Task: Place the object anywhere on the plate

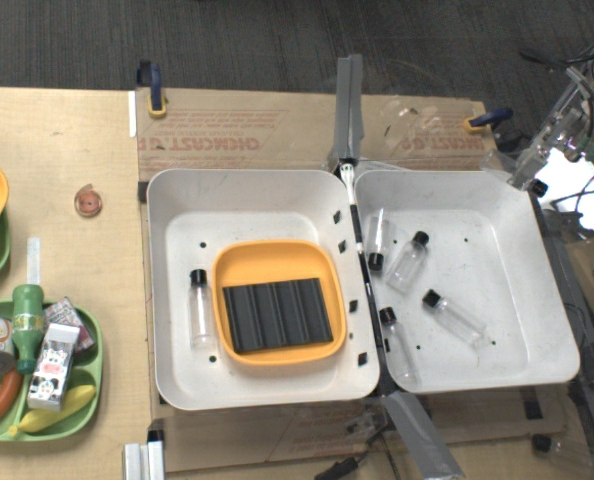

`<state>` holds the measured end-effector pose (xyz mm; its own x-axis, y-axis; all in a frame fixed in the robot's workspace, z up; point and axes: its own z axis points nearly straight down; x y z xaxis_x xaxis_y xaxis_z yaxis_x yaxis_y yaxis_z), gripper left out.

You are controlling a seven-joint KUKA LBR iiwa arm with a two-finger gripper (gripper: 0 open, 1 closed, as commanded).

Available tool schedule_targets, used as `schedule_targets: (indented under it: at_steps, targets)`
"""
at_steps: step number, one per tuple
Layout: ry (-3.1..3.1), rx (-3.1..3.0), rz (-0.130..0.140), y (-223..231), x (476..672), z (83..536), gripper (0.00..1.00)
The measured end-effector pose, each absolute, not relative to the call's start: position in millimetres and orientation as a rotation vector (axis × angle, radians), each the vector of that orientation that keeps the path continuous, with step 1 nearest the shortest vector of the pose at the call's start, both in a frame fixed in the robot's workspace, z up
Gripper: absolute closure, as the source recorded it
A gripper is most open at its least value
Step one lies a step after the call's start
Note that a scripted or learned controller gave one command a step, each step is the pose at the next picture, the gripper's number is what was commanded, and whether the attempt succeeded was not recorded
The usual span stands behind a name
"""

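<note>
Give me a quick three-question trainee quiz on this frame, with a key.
1. True or false: the black ridged block already lies on the orange plate.
2. Multiple choice: the vial in the left-hand bin lies
A. on the plate
B. on the bin floor beside the plate, on the view's left of it
C. upright on top of the block
3. Short answer: which of the two white bins holds more vials?

Key: 1 true. 2 B. 3 the right-hand bin, with at least three black-capped vials against one.
</note>
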<state>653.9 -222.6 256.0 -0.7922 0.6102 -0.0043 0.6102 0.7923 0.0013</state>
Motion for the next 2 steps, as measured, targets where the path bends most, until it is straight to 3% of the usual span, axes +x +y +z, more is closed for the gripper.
schedule_targets:
  at_steps: [1, 2]
  targets:
    - [3.056, 0.712, 0.000, -222.4, 633.6, 399.1, 1.00]
    - [3.055, 0.712, 0.000, -222.5, 633.6, 399.2, 0.00]
